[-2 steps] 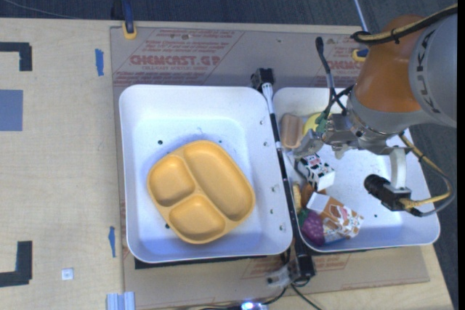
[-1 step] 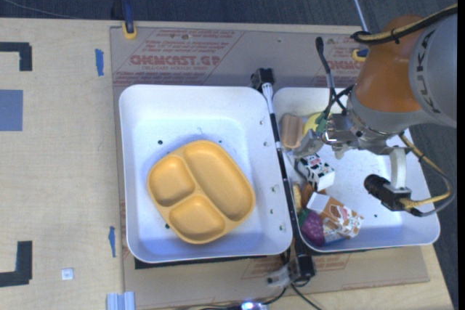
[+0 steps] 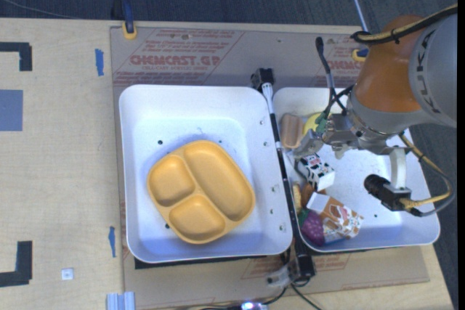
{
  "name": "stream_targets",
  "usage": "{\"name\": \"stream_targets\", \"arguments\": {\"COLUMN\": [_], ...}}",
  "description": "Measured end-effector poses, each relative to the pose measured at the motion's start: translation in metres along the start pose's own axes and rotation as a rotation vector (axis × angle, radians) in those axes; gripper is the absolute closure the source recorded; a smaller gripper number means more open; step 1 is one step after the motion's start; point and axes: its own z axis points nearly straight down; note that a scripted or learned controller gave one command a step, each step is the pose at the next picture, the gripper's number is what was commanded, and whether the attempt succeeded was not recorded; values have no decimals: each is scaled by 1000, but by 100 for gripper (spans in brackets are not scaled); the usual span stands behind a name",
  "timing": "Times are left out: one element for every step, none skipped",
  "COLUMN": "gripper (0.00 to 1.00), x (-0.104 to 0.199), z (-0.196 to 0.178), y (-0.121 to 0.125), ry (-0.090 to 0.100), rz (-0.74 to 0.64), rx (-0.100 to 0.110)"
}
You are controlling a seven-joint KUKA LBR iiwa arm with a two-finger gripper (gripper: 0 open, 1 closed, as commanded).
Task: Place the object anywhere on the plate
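Sitting in the left bin (image 3: pixel 138 156), yellow divided plate (image 3: pixel 200 190), right bin (image 3: pixel 421 225) holding small objects (image 3: pixel 323 210), jaws' (image 3: pixel 323 149) state unclear

One line of print could be read: red block letters on the brown cardboard sheet (image 3: pixel 182 54) that lay under the two white bins, along its far edge above the left bin (image 3: pixel 145 120). They spelled "CHEMCAST GP", printed upside down to the camera. A smaller line of red print ran just above them on the same sheet, too fine to make out. More red lettering sat on the cardboard's far right part, by the arm, and that too was blurred. The small packet (image 3: pixel 336 218) in the right bin carried coloured printing, but no word on it was legible.
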Motion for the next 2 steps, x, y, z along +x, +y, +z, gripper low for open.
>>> {"name": "stream_targets", "arguments": {"gripper": [0, 0], "x": [0, 0], "z": [0, 0], "y": [0, 0], "ry": [0, 0], "rz": [0, 0], "rx": [0, 0]}}
